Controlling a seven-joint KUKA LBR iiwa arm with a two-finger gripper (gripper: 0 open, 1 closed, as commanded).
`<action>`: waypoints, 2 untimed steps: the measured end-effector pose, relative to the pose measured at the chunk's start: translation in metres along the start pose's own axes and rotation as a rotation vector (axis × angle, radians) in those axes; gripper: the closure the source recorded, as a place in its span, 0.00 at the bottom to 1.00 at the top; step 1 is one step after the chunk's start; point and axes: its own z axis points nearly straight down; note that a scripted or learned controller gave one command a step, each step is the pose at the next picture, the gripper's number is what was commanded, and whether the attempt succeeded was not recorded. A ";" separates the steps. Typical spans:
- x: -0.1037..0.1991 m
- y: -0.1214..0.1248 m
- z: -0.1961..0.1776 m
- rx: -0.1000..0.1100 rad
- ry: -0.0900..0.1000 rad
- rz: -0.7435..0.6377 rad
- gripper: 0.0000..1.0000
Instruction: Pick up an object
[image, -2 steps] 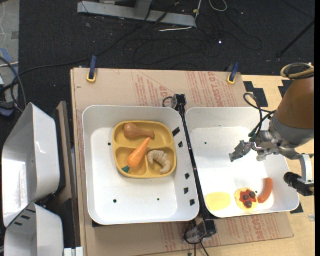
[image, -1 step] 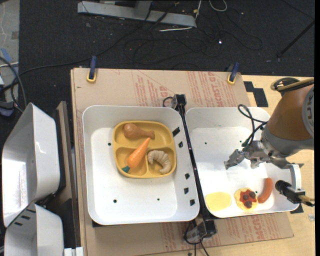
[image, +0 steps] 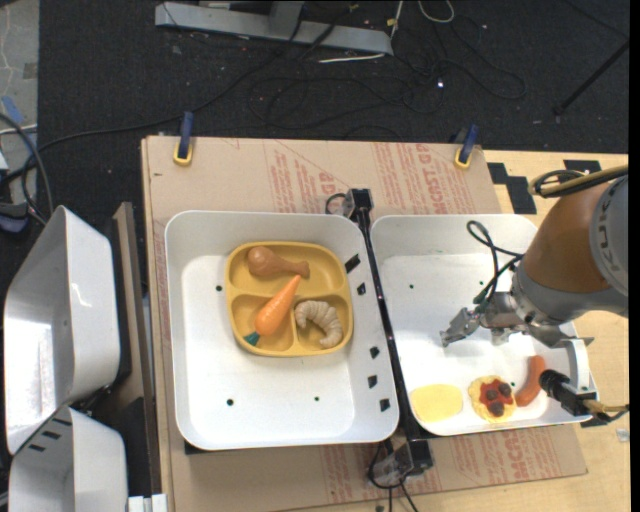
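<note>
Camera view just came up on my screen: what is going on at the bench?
The grey arm reaches in over the right bin, its tool low above the bin floor with nothing seen between its fingers. Near that bin's front edge lie a yellow disc, a small pizza and a sausage. In the left bin, a yellow plate holds a drumstick, a carrot and a shrimp.

Black cables (image: 300, 90) trail over dark floor (image: 90, 70) behind the cardboard-topped bench (image: 300, 170).

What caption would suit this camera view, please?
Gripper over the right white bin, near a flat yellow disc; yellow divided plate in the left.
</note>
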 end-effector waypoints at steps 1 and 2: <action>0.000 0.001 -0.012 -0.003 -0.001 0.002 1.00; -0.005 0.005 -0.074 -0.009 -0.003 -0.004 1.00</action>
